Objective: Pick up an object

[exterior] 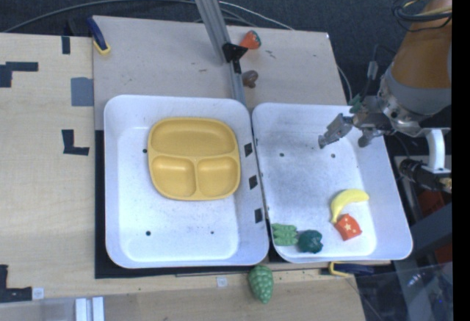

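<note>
The pickable objects lie together in the near corner of the right bin (294, 165), well below the tool (345, 130): a yellow banana (347, 201) touching a red block (348, 227), and further left along the bin's near wall a dark green vegetable (311, 241) just beside a lighter green piece (283, 233). The tool hangs over the far right part of that bin, apart from all of them, its two fingers spread wide with nothing between them. To the tool's left, the other bin (125, 165) holds a yellow divided plate (194, 158). A bunch of green grapes (260, 283) rests on the tabletop (161, 55) outside the bins, beyond their near edge.
</note>
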`<state>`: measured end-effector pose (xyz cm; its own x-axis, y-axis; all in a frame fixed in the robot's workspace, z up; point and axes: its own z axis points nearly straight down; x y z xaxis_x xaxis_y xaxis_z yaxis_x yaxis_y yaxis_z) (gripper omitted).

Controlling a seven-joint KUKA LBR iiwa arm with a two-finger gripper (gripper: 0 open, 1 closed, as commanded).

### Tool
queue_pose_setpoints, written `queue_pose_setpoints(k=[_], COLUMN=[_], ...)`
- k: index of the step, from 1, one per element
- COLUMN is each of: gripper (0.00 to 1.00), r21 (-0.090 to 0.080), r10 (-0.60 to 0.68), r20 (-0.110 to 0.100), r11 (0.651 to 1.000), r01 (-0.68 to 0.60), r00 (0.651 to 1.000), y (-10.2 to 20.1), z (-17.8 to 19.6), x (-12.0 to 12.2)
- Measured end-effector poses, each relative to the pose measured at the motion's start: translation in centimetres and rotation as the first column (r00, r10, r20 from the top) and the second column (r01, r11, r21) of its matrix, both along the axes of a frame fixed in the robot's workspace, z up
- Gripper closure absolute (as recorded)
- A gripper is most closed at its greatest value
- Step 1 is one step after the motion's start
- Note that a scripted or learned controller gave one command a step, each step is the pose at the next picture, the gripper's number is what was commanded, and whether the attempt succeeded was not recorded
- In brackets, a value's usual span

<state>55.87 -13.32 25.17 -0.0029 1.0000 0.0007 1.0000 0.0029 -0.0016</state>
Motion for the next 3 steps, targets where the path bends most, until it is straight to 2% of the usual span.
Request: queue_pose_setpoints(k=[1,3], gripper=[0.0,0.0], r21=[0.0,0.0], r10=[0.0,-0.001], r20=[0.0,-0.005], r11=[1.0,1.0], r01=[0.0,0.001], r00=[1.0,1.0], y=[0.0,1.1], z=[0.0,-9.4], x=[0.0,-0.1])
